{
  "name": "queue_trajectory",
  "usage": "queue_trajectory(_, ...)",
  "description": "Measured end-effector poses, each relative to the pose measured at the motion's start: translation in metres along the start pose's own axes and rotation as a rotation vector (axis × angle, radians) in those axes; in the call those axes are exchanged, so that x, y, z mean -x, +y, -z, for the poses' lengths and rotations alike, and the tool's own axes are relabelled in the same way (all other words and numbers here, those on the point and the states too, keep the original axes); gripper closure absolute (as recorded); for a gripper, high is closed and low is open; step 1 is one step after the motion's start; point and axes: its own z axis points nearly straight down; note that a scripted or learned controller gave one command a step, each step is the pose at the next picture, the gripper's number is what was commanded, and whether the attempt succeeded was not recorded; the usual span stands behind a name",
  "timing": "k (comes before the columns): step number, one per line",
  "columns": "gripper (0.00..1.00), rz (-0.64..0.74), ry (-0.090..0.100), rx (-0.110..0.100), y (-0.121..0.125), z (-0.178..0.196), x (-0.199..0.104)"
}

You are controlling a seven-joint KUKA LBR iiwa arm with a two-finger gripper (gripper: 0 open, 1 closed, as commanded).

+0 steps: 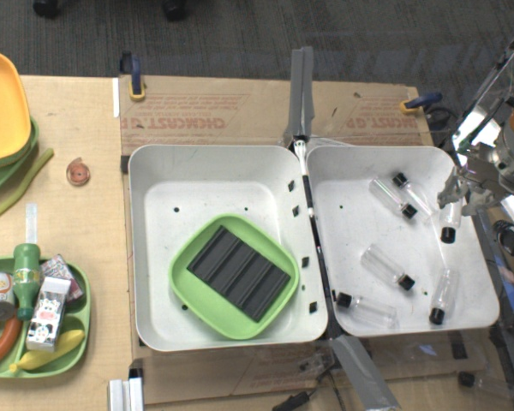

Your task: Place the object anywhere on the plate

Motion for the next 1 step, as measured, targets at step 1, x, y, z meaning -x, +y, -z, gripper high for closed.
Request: queue_trajectory(1,0.0,-0.001,0.0,0.0,0.0001,0.0001,0.0001)
